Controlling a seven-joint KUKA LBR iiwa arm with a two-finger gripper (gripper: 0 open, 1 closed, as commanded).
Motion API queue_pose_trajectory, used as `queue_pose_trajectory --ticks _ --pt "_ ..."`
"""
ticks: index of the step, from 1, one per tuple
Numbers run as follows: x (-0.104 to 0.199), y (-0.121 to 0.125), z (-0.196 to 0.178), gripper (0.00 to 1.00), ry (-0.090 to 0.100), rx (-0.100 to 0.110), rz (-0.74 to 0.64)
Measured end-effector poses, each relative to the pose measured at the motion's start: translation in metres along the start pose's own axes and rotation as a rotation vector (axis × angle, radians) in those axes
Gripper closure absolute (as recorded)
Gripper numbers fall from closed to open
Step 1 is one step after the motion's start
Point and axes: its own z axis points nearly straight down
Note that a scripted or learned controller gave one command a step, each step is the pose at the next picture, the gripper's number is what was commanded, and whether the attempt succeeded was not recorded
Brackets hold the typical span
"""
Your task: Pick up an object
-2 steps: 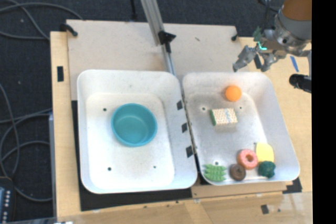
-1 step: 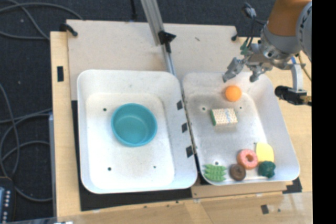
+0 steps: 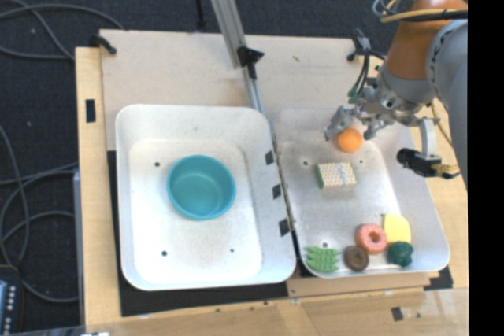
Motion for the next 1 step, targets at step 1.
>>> queue_pose_trajectory --ticks 1 --pt "-0.0018 -0.0009 0.0527 0.00 -0.001 -0.001 0.000"
